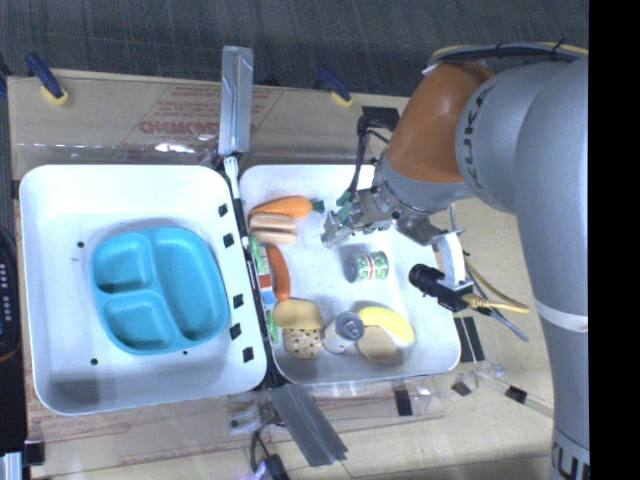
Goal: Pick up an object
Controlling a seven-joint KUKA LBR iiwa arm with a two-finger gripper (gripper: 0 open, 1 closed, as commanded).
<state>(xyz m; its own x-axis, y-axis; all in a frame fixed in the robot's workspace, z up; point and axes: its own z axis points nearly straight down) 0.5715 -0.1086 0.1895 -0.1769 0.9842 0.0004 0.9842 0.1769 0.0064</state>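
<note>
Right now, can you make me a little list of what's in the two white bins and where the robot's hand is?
left bin: holds a blue divided tray
right bin: holds toy food and small cans
top of right bin: carrot beside a hot dog bun
middle of right bin: green and red can
bottom of right bin: silver can, lemon, cracker
gripper: over the right bin, above the green and red can
holding anything: nothing seen in it

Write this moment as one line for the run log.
arm: over right bin | hand: near hot dog, above small can | held: nothing seen | left bin: blue tray
</note>
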